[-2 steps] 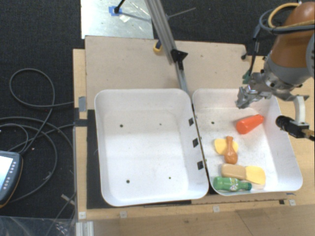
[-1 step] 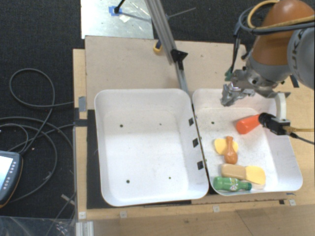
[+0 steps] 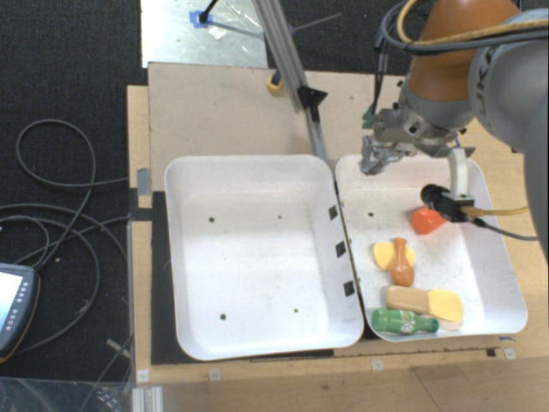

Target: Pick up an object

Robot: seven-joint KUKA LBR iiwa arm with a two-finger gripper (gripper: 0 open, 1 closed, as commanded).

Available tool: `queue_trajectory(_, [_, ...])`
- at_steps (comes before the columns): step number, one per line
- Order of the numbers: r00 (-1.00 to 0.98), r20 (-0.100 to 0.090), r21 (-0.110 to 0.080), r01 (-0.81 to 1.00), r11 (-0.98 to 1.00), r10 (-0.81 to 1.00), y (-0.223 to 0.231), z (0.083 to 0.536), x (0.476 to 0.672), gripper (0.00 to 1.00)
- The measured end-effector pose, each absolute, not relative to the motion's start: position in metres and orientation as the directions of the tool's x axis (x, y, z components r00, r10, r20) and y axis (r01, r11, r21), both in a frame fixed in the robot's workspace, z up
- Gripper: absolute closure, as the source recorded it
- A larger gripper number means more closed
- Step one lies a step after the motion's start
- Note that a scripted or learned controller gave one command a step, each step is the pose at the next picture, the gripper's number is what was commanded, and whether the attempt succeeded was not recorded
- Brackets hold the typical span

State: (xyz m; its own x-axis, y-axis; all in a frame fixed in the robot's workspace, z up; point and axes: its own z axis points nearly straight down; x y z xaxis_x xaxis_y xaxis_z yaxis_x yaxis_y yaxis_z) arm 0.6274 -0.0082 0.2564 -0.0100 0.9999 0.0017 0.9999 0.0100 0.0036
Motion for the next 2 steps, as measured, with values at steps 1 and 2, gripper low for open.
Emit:
queue_trajectory(1, [-0.009,0.002,0.004,1.0,0.009,1.0,0.034,0.253,0.649,1.0])
queue_trajectory(2, [-0.01,0.002,0.004,1.0,0.01,1.0,0.085,0.258,0.663,1.0])
